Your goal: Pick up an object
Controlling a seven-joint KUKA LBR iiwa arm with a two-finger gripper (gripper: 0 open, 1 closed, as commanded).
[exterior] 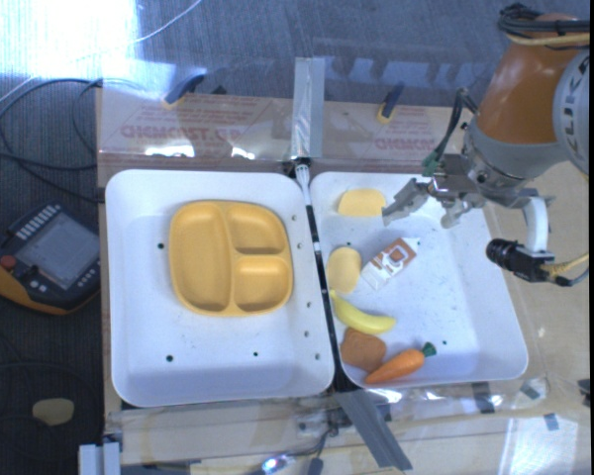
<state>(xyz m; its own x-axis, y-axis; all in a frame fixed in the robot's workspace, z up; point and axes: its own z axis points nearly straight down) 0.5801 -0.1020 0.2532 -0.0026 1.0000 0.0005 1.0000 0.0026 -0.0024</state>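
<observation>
- The tool (pixel 428 204) is seen spread wide and holding nothing, over the far part of the right bin (pixel 495 349).
- A yellow piece (pixel 361 203) lies just left of it; a small carton (pixel 390 262) lies nearer, below it.
- A lemon (pixel 344 268), banana (pixel 362 316), orange lump (pixel 362 347) and carrot (pixel 396 364) are gathered at the bin's near left.
- A yellow tray (pixel 231 256) is held in the left bin (pixel 139 359).
</observation>
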